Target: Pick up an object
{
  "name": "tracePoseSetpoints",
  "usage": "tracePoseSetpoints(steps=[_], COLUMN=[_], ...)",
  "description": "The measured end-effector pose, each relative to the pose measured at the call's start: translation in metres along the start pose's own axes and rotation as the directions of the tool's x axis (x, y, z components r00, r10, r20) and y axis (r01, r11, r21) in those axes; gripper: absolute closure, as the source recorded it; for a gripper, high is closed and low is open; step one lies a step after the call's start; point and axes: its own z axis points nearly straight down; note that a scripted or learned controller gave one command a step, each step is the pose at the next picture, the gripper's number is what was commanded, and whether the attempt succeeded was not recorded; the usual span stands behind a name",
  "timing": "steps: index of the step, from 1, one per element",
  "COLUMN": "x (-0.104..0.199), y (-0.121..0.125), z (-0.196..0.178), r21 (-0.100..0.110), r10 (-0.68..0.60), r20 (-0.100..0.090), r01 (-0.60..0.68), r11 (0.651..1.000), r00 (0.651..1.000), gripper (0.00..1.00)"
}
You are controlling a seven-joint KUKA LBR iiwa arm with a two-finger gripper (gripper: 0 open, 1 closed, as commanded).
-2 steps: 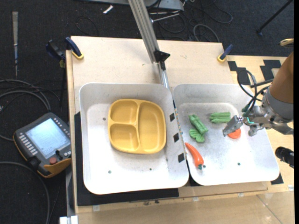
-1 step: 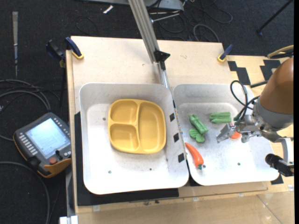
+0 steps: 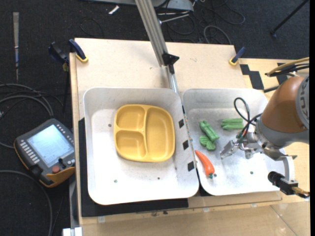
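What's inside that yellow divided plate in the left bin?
Nothing shows in the yellow plate: its three compartments look bare. It hides the bin floor beneath it. The toy vegetables, green ones and an orange-red carrot, lie in the right bin.

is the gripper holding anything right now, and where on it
Nothing is held. The gripper hangs over bare floor of the right bin, apart from the green toys and the carrot.

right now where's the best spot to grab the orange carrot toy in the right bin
Grip the orange plastic carrot toy across its thick middle, coming straight down from above. It lies flat on the white right bin near the left wall, running diagonally, so set the claw crosswise to that line, away from the wall.
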Motion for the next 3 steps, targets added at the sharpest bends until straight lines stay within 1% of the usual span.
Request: tracePoseSetpoints(steps=[1, 2, 3], x=[0.000, 0.000, -0.001], y=[0.001, 0.001, 0.012], z=[0.008, -0.002, -0.051], r21=[-0.007, -0.009, -0.012], r10=[-0.001, -0.001, -0.003], r20=[0.002, 0.002, 0.004], r01=[0.001, 0.001, 0.003], r11=[1.000, 1.000, 1.000], r00=[1.000, 1.000, 1.000], gripper=[0.00, 1.00, 1.00])
